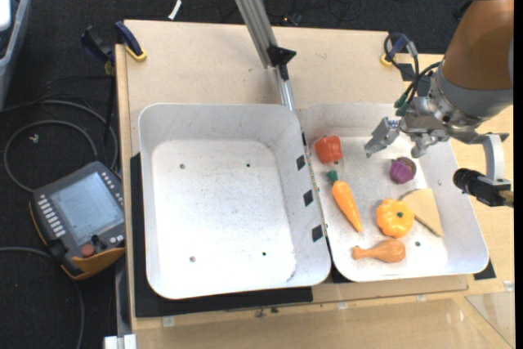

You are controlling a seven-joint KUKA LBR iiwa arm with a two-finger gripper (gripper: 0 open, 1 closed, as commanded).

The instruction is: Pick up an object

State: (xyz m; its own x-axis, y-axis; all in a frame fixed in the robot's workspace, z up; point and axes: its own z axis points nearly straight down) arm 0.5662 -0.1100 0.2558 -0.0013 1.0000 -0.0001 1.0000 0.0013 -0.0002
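Six toy foods in the right bin (458,257), all loose on its floor. Purple onion (402,170) nearest the gripper, just below and between the fingertips, not visibly gripped. Red pepper (328,149) up by the bin's left wall, well left of the onion. Carrot (346,203) below the pepper, green stem end up, orange tip slanting down and right. Small pumpkin (395,218) right of the carrot, touching or just beside a pale cheese wedge (425,210) on its right. Drumstick (381,252) lowest, lying crosswise under the pumpkin.

Gripper (404,145) above the bin's upper middle, fingers spread wide and pointing down-left, nothing between them. Left finger (381,137) hanging over bare floor between pepper and onion; right one over the onion's upper edge. Arm (482,53) reaching in from the right, orange band broad above the grey wrist.

Left bin (163,176) side by side with the right one, rims meeting along the middle. Metal pole (249,0) slanting down to that seam. Pendant (78,212) on the dark floor left of the bench.
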